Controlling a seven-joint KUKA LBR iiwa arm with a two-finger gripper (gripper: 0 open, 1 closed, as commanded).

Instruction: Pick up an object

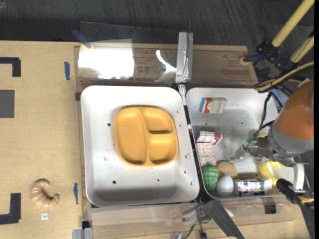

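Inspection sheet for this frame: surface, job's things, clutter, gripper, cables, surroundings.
Surface: wooden bench bearing left bin and right bin.
Job's things: right bin holds small carton, pink-white packet, green ball, tan egg-like item, white ball, black-labelled tube, yellow item.
Clutter: yellow divided tray in left bin; croissant-like item on the bench.
Gripper: gripper over right bin; finger state unclear.
Cables: black cables at right.
Surroundings: dark carpet; yellow poles.
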